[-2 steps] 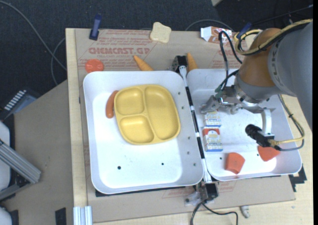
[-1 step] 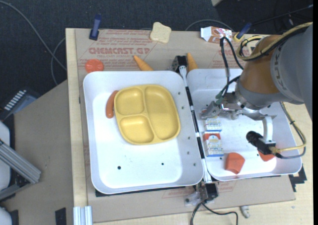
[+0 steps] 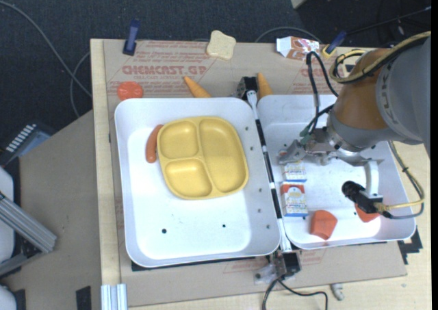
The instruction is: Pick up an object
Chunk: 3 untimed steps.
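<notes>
In the right bin (image 3: pixel 393 230), two small red, white and blue cartons lie end to end near its left wall, one (image 3: pixel 294 172) above the other (image 3: pixel 294 200). A red-orange block (image 3: pixel 323 224) sits near the bin's front edge. My gripper (image 3: pixel 295 152) hangs low over the bin's left part, just above the upper carton and close to it. Nothing is visibly held. An orange piece (image 3: pixel 367 215) at the bin's right is partly hidden by a black part of the arm.
The left bin (image 3: pixel 198 233) holds a yellow divided plate (image 3: pixel 202 157) and a red sausage (image 3: pixel 151 144) beside it. On the cardboard behind the bins lie a bread slice (image 3: pixel 221 44), a carrot (image 3: pixel 196 87), an orange lid (image 3: pixel 129 89) and a blue clip (image 3: pixel 131 36).
</notes>
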Each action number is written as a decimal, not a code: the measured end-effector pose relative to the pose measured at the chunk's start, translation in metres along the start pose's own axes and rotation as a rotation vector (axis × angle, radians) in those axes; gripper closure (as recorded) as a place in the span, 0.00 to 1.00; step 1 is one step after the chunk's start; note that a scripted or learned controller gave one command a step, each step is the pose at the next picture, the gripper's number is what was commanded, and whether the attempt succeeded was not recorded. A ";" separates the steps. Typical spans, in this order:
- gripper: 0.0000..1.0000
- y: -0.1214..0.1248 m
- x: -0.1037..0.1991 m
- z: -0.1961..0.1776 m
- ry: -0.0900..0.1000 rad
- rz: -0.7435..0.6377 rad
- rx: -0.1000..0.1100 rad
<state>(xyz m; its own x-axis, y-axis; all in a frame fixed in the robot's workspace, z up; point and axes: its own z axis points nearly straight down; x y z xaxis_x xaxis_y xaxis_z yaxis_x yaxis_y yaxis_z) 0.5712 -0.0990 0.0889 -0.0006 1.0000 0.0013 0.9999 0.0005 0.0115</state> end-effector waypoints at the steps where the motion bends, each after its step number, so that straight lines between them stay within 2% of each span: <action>1: 0.00 0.046 -0.003 0.001 -0.003 0.000 0.003; 2: 0.00 0.037 0.007 0.004 -0.001 0.000 0.011; 3: 1.00 0.038 0.007 -0.005 -0.003 -0.001 0.010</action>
<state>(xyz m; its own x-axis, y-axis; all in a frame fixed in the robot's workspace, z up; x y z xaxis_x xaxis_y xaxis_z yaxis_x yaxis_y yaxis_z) 0.6089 -0.0920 0.0947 -0.0012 1.0000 -0.0013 1.0000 0.0012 0.0013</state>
